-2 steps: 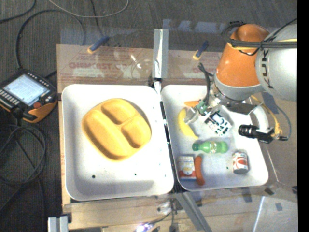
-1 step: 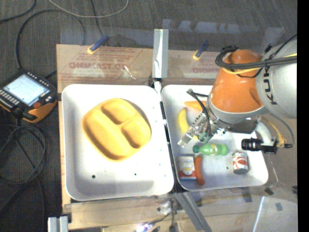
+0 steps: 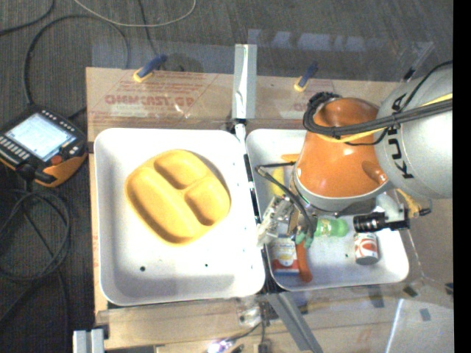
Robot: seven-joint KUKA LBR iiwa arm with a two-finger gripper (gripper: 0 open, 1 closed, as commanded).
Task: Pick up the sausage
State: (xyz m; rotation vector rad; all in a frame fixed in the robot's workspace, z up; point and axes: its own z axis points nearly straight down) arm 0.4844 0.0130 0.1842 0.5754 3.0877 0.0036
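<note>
The sausage (image 3: 303, 264) is a short reddish-orange stick lying near the front wall of the right bin (image 3: 390, 272). My gripper (image 3: 280, 224) hangs low over the left part of that bin, just above and slightly left of the sausage. The orange wrist band (image 3: 340, 157) and grey arm cover the middle and back of the bin. Nothing is visibly held.
A small labelled container (image 3: 283, 254) lies right beside the sausage on its left. A green item (image 3: 333, 228) and a red-and-white can (image 3: 366, 248) sit further right. The left bin (image 3: 118, 271) holds a yellow divided plate (image 3: 179, 195). A narrow divider (image 3: 252, 197) separates the bins.
</note>
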